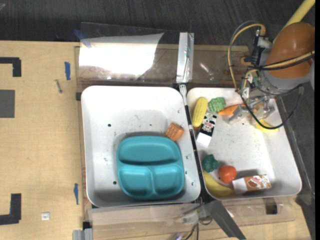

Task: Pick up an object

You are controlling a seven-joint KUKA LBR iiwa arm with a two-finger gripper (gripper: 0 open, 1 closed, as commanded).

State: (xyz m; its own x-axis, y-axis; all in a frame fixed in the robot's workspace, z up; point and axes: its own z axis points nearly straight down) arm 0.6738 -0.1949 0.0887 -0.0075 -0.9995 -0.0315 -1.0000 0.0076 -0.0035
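My gripper point(256, 107) hangs low over the far right corner of the right bin point(280, 154), under the orange wrist band point(295, 44). An orange carrot piece point(229, 111) lies right at its left side, touching or nearly so; I cannot tell if it is held. A yellow piece point(265, 126) peeks out just below the gripper. Left of the carrot are a green leafy toy point(216, 104) and a yellow corn cob point(199, 111). A black and white box point(206, 128) lies below the corn.
The near end of the right bin holds a green broccoli point(209, 162), a red tomato point(227, 173), a banana point(216, 185) and a small carton point(253, 182). In the left bin point(95, 134) sit a teal divided tray point(150, 166) and an orange waffle piece point(174, 131). Cables point(240, 39) loop beside the wrist.
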